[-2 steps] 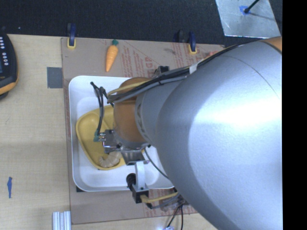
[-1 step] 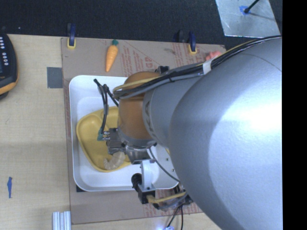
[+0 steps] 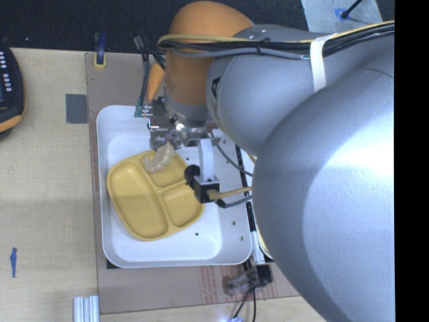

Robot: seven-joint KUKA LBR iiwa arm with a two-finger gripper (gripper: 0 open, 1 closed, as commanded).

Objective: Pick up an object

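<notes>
1. Sitting in the left white bin [image 3: 107,180], the yellow divided tray [image 3: 144,200] is lying flat, filling much of the floor
2. Reaching down at the tray's upper rim, the gripper [image 3: 161,158] is touching or nearly touching its top compartment; how far its fingers are spread I cannot tell
3. Gripping well here likely means straddling that thin rim squarely before closing, since the shallow tray could tip or slide away
</notes>
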